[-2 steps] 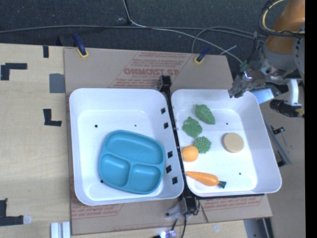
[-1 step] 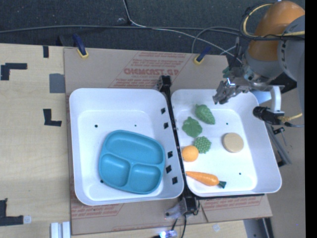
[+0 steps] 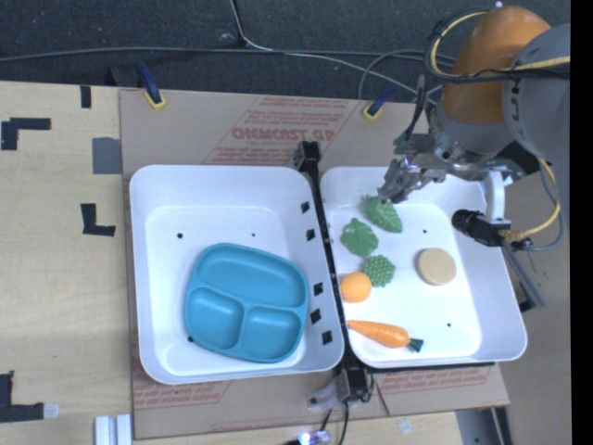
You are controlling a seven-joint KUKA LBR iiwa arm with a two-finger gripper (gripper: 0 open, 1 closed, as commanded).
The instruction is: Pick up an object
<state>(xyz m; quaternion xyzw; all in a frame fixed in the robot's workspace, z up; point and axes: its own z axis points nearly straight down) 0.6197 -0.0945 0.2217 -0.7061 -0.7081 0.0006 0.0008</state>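
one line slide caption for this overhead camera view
KUKA arm's gripper poised over toy vegetables in the right bin; blue divided tray in the left bin.

Two white bins are sitting side by side on a cardboard sheet [image 3: 269, 133], the left bin [image 3: 148, 248] touching the right bin [image 3: 505, 313] along a black divider. A blue tray [image 3: 246, 302] is lying in the left bin. Two clamps [image 3: 148, 86] [image 3: 375, 109] are gripping the sheet's far edge. Black tape marks [image 3: 93, 219] are showing on the wooden table [image 3: 56, 276]. A cable [image 3: 241, 26] is trailing across the dark backdrop.
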